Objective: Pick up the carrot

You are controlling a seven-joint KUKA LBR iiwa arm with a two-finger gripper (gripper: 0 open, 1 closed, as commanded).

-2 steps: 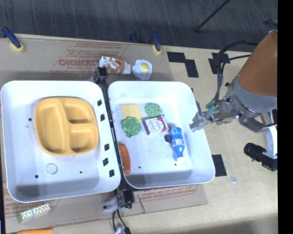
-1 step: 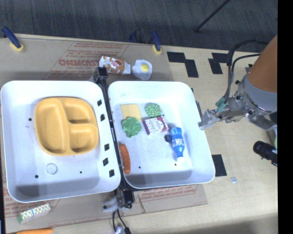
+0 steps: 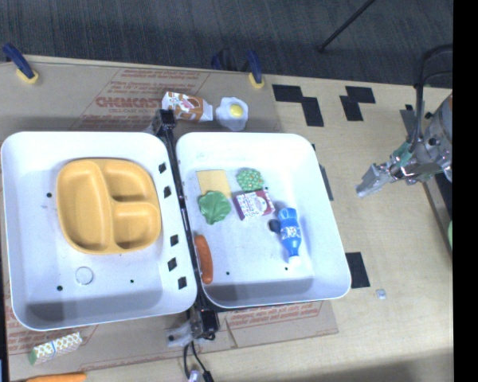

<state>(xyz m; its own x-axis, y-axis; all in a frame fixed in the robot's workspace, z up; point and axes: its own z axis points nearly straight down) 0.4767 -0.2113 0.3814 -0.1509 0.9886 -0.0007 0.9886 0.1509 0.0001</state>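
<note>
The carrot [image 3: 203, 259] is a small orange stick lying lengthwise in the right bin [image 3: 328, 245], tight against that bin's left wall near the front. My gripper [image 3: 374, 181] hangs over the bare bench to the right of the right bin, well apart from the carrot and outside both bins. Nothing shows in its grasp.
The right bin also holds a yellow slab [image 3: 211, 181], a green leafy piece [image 3: 214, 207], a green spotted item [image 3: 248, 178], a red packet [image 3: 253, 204] and a blue bottle [image 3: 287, 231]. A yellow divided tray [image 3: 107, 205] sits in the left bin. A small carton [image 3: 182, 106] and an egg [image 3: 233, 111] lie behind the bins.
</note>
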